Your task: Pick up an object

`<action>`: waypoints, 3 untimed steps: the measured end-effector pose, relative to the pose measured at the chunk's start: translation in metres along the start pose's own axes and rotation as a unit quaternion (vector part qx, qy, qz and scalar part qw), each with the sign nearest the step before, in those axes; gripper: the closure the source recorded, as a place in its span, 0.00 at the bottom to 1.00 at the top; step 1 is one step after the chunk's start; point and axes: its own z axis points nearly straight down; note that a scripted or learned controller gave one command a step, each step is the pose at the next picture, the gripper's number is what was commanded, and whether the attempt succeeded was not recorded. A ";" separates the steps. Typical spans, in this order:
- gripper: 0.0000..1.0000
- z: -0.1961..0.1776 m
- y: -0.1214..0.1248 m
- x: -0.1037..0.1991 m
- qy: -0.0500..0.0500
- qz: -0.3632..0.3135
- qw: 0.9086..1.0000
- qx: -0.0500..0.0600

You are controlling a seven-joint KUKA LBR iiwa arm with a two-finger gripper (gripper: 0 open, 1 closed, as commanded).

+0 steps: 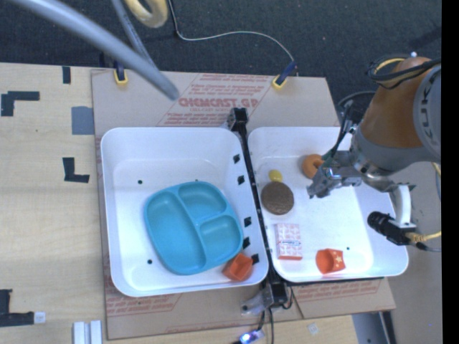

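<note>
Camera view, jaws point(320, 185) grip unclear, beside orange ball point(310, 165) partly hidden, right bin point(373, 264).

Two white bins side by side: left bin point(115, 192), right bin point(380, 264), split by a black divider point(247, 185). Underneath, a brown cardboard sheet point(208, 95) with red print, held by two yellow clamps point(120, 75) along its far edge. Beneath that, a pale wooden worktop point(43, 221) with dark tape marks point(70, 170). Beyond, dark carpet point(301, 20) crossed by a thin white cable point(237, 38).
</note>
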 end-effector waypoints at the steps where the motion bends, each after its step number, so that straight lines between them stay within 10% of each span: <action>1: 1.00 -0.048 -0.007 0.002 0.000 0.000 1.000 0.001; 3: 1.00 -0.037 -0.019 0.106 0.002 -0.002 1.000 0.004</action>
